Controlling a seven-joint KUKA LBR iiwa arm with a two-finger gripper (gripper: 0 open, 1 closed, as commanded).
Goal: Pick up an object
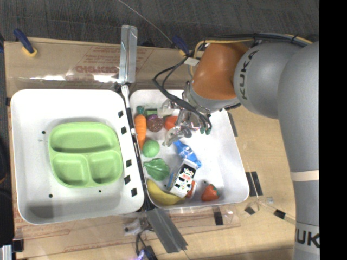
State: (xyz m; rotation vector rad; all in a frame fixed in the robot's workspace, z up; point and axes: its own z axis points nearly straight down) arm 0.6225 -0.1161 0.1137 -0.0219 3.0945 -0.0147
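Observation:
My gripper [187,130] hangs over the upper middle of the right bin [230,161], below the orange wrist band. Its fingers [172,136] are spread open and nothing sits between them. Just to its left lie a red piece [170,121] and a dark purple round fruit [155,124]. A blue packet [187,153] lies directly below the fingertips. Along the bin's left side are a carrot [140,129], a green ball [150,148] and a green leafy piece [157,169]. Near the front lie a banana [161,196], a white carton [185,179] and a strawberry [209,192].
The left bin [27,145] holds a green divided tray [84,153]. A metal divider post [128,53] rises between the bins at the back. Black cables [168,75] loop beside the wrist. The right bin's right half is bare white floor.

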